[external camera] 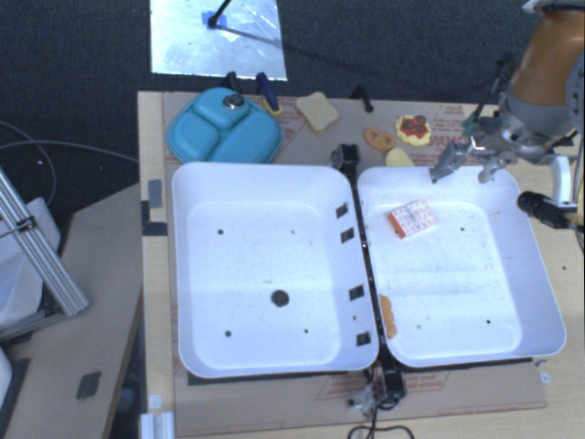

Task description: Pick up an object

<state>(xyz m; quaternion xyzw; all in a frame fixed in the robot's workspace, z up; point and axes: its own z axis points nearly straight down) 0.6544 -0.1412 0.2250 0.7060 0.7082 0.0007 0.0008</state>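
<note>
We see our tool (464, 164) hanging over the far rim of the right bin (512, 337), its two fingers spread apart with nothing between them. Just below it, a red and white packet (412, 219) lies in that bin's far part, while a dark disc (280, 298) sits in the left bin (210, 355).

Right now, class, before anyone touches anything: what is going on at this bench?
A grey and orange robot arm reaches in from the right, its gripper hovering open above the far edge of the right bin, with nothing between its fingers. In that bin lie a red-and-white packet and a small orange piece by the divider. The left bin holds a small dark disc. Behind the bins sit a blue tray and some toy food. Nothing has been picked up yet.
</note>
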